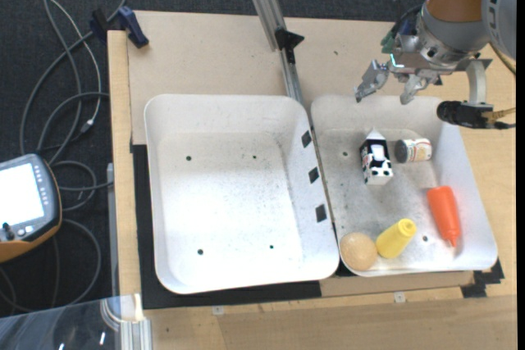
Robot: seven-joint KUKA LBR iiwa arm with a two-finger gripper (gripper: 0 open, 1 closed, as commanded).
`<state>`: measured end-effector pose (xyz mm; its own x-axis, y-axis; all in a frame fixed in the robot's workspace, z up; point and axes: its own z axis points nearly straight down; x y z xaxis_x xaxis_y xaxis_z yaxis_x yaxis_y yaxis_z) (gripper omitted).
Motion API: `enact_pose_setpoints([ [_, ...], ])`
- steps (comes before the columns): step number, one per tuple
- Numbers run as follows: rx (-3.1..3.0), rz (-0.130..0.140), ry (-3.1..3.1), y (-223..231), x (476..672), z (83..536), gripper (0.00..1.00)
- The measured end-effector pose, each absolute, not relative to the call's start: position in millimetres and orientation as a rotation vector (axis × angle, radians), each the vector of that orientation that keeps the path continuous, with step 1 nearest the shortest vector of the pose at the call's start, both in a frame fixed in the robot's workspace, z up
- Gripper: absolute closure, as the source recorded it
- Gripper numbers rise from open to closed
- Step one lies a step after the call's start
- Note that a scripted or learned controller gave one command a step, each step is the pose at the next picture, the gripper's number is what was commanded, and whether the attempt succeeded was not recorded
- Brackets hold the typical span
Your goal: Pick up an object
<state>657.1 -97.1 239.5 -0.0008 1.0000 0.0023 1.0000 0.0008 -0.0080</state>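
Evidently the arm is poised for a descent, not a grasp: the gripper (387, 89) hangs above the far rim of the right bin (467, 168), its fingers (369, 84) spread apart with nothing between them, a stance that suits coming down around something. All the candidates lie in that bin, well clear of the fingers. A small black-and-white carton (376, 161) stands near the middle, just beside a little jar (413, 150) lying on its side; an orange carrot (444, 213) lies toward the right wall, and a yellow bottle (395, 238) and tan ball (358, 251) sit at the near edge. The left bin (164, 119) offers no target, which I judge explains the arm's position on the tabletop's (205, 53) right.
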Motion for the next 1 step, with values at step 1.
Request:
enact_pose_setpoints([
  [1,-2.217,0.002,-2.222,-97.2,658.0,242.7,0.00],
])
